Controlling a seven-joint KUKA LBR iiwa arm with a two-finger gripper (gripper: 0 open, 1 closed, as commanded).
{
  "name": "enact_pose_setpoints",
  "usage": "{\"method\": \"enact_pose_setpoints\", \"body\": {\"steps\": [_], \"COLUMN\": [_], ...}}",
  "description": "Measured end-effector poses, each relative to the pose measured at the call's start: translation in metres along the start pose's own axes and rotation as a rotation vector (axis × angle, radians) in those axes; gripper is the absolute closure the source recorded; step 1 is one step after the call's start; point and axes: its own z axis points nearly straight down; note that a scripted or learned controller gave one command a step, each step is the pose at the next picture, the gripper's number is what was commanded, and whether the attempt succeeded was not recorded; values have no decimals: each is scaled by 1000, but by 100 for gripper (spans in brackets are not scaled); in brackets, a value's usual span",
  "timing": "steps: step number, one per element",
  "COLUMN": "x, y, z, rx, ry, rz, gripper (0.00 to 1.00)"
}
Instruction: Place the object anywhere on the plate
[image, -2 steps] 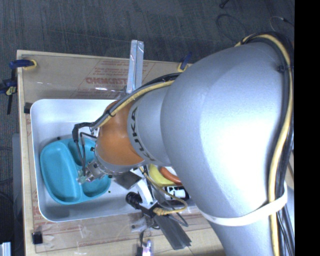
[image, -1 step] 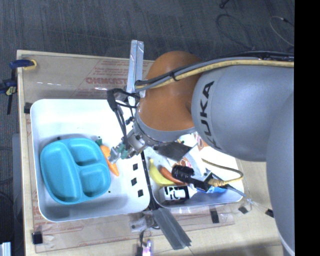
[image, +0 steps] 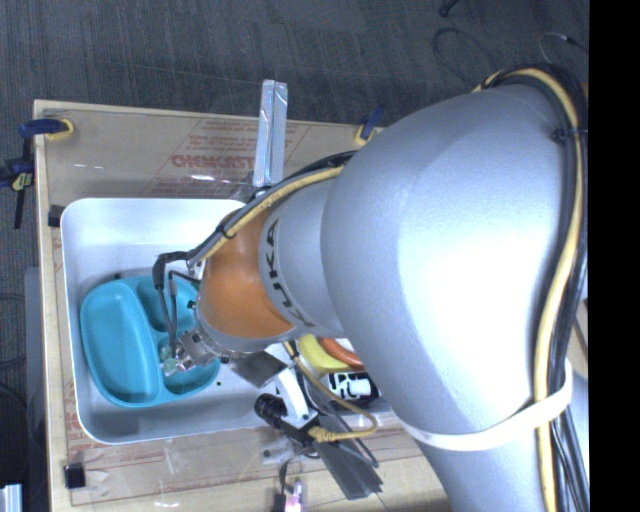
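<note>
A light blue oblong plate (image: 118, 342) lies in the left part of the white bin (image: 100, 230). A second blue dish piece (image: 153, 300) shows just behind it, partly under the arm. My gripper (image: 182, 362) hangs low over the plate's right edge, below the orange wrist band (image: 235, 290). The wrist hides what is under the gripper, so no object shows in its grasp. A yellow and orange object (image: 330, 352) and a black-and-white item (image: 350, 385) peek out beneath the arm to the right.
The grey arm (image: 430, 260) covers the right bin and much of the bench. An upright metal post (image: 270, 130) stands behind the bin. Cables and a black bracket (image: 300, 420) hang at the bin's front rim. Blue clamps (image: 45, 128) grip the bench's left corner.
</note>
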Motion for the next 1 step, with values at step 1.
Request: {"method": "enact_pose_setpoints", "body": {"steps": [1], "x": [15], "y": [24], "z": [-71], "rx": [3], "ry": [1], "rz": [-40], "gripper": [100]}}
